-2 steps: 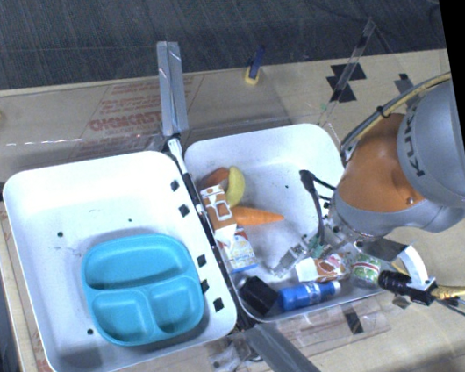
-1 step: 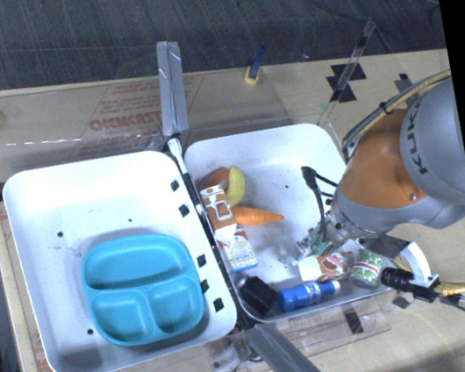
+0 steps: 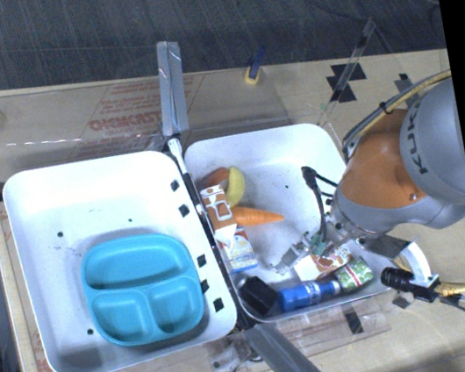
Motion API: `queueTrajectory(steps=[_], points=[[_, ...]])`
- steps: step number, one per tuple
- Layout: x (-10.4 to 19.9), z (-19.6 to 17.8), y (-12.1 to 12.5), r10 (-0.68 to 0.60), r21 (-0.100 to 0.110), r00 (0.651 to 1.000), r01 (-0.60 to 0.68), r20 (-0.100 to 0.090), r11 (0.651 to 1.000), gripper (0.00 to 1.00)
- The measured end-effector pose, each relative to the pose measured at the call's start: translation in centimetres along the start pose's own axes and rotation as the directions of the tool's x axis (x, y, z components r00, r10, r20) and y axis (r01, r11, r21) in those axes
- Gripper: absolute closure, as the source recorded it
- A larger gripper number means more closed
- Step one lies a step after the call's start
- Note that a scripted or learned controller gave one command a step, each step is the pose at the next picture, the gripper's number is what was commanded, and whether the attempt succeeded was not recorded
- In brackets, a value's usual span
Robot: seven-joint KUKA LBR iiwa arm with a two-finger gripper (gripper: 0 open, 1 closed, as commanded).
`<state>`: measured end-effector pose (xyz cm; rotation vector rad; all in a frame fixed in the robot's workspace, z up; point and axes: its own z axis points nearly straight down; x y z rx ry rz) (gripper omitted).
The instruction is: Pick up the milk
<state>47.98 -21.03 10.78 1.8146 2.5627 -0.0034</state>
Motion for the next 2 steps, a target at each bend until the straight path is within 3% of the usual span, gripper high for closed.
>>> queueTrajectory(steps=[1,2], points=[[-0.05,-0.88,0.1,-0.004,-0.001,1.0,0.004,0.001,1.0,1.0],[-0.05,-0.87,0.11,-0.004,0.0,1.0,0.004,0.001,1.0,0.0]])
